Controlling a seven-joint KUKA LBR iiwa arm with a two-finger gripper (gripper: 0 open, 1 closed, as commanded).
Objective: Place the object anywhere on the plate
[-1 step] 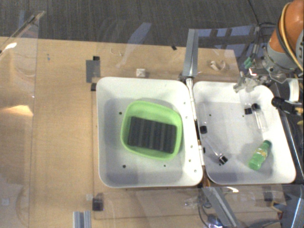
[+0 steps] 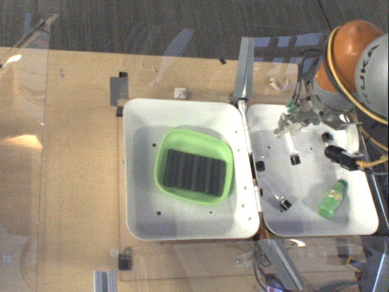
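A small green bottle (image 2: 332, 200) lies on its side in the right bin (image 2: 358, 224), near the front right corner. The green plate (image 2: 193, 168), with a dark ribbed middle, sits in the centre of the left bin (image 2: 140, 212). My gripper (image 2: 293, 146) hangs over the back half of the right bin, up and to the left of the bottle and clearly apart from it. Nothing shows in its grasp. The grey and orange arm (image 2: 355, 56) comes in from the upper right.
The raised wall (image 2: 248, 163) between the two bins runs between the plate and the bottle. Black cabling and a connector (image 2: 339, 156) hang by the wrist above the bottle. A metal post (image 2: 244, 72) stands behind the bins.
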